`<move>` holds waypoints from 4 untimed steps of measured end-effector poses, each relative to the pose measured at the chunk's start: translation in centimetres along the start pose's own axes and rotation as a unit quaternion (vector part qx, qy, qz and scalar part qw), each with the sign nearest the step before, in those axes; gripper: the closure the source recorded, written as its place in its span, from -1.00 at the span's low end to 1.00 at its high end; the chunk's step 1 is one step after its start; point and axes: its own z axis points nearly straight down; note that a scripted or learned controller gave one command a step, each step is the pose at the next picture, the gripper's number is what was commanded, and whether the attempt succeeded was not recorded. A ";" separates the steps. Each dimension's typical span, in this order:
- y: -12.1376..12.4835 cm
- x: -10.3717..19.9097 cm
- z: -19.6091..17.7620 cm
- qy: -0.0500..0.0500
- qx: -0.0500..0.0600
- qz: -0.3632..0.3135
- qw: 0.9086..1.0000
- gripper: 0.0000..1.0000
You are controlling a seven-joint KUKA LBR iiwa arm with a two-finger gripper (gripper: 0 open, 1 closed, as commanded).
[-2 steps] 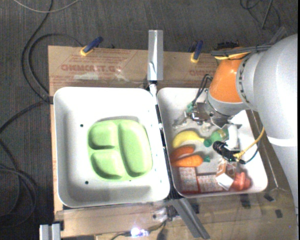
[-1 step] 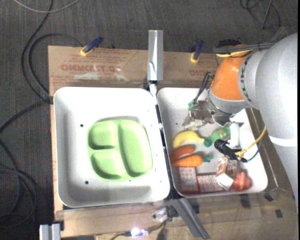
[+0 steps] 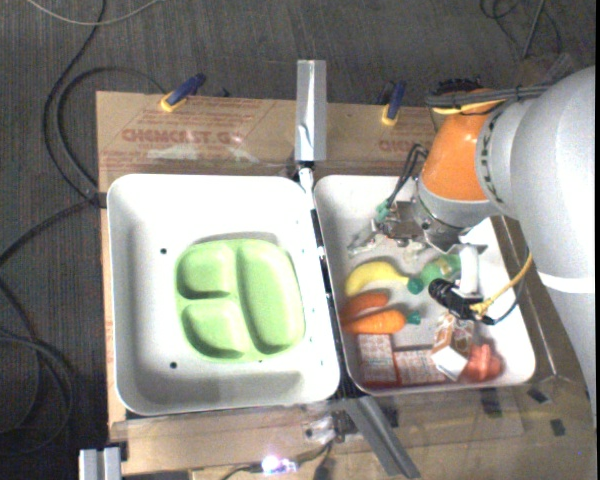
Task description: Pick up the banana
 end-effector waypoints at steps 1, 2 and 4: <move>-2.3 -1.0 0.9 0.002 -0.002 0.041 0.999 -1.00; -0.6 1.3 -8.4 0.002 0.007 0.092 0.996 -1.00; -2.9 -0.4 -0.1 0.002 0.000 0.069 0.998 1.00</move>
